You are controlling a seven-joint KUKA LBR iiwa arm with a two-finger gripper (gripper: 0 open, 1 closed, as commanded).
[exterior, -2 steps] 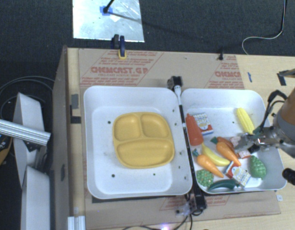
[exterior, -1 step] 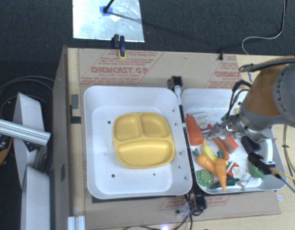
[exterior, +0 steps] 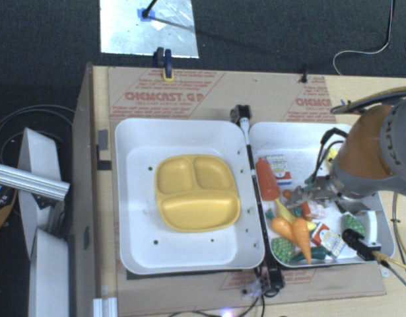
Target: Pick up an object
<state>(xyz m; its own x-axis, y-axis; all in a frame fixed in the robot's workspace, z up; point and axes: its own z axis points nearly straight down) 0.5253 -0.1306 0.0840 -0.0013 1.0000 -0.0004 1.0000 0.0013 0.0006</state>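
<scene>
Item: my pincer [exterior: 307, 193], state indiscernible, low in the right bin [exterior: 292, 132], just right of the red sausage [exterior: 267, 179], above the carrots [exterior: 296, 232].

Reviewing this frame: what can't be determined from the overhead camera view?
- End effector: blurred among the toys in the right bin; whether it grips anything is unclear.
- Small items under the arm: partly covered, too blurry to identify.
- Packet: print too small to read.
- Green item beneath the carrots: partly covered, type uncertain.
</scene>
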